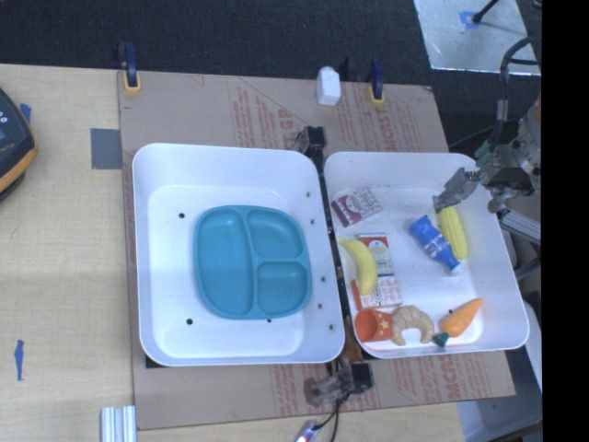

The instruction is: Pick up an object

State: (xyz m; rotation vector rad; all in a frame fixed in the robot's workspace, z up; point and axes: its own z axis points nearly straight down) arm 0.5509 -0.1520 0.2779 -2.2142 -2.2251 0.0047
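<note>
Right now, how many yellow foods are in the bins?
2. A banana lies near the left side of the right bin, and a corn cob lies toward its right side, beside a blue bottle.

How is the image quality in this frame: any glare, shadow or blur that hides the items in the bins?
Camera view: even lighting, soft overall focus; mild glare washes out the left bin's white floor around the blue plate; the right bin's items stay readable, though small print on the packets is illegible; the gripper near the corn looks dark and slightly blurred.
</note>
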